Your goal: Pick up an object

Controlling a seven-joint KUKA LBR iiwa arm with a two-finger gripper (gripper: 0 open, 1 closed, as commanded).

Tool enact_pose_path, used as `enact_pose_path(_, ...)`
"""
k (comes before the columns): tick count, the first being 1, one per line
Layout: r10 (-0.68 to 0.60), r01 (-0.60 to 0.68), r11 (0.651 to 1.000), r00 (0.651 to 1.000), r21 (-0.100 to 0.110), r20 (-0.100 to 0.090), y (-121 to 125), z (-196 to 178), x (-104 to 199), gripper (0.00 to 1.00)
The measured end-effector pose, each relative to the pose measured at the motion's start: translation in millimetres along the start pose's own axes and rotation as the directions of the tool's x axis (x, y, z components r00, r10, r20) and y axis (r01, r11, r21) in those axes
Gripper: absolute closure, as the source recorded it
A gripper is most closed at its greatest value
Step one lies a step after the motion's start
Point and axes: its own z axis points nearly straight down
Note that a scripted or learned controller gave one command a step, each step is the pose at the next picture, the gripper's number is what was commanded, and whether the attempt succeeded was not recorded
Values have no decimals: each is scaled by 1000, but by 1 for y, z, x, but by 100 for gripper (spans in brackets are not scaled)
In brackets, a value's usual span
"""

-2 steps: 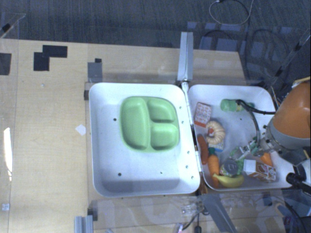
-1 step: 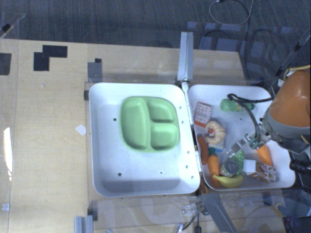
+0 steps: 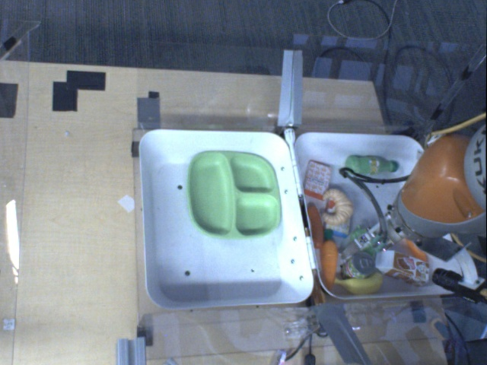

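1. The counter (image 3: 68,226) is pale wood under a clear sheet, with black square marks at its 10 o'clock corner; dark carpet (image 3: 152,14) runs behind it, and loose cables (image 3: 365,14) lie at 1 o'clock.
2. Two white bins sit side by side, touching along a grey metal divider (image 3: 290,90). The left bin (image 3: 167,280) holds a green divided tray (image 3: 233,193), which lies in the upper middle, leaving bare white floor toward 6 o'clock and along the left wall.
3. The right bin (image 3: 396,144) is crowded: a green bottle (image 3: 371,164) lies on its side at 12 o'clock, a red-and-white packet (image 3: 317,178) near the divider, a round pastry-like item (image 3: 338,205) below it, a carrot (image 3: 328,260) at 7 o'clock, a banana (image 3: 361,284) along the 6 o'clock rim, and a small printed box (image 3: 412,268) at 5 o'clock.
4. The arm, with its orange band (image 3: 445,185), reaches in from 3 o'clock and covers the bin's right part. The claw (image 3: 367,243) sits low among the items between the pastry and the banana; I cannot tell whether it is wide, narrow or gripping anything.
5. Little open floor shows in the right bin.
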Motion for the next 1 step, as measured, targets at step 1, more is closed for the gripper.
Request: enact_pose_path(1, -1, 1, 1000, 1000, -8, 3, 4, -12, 0, 100)
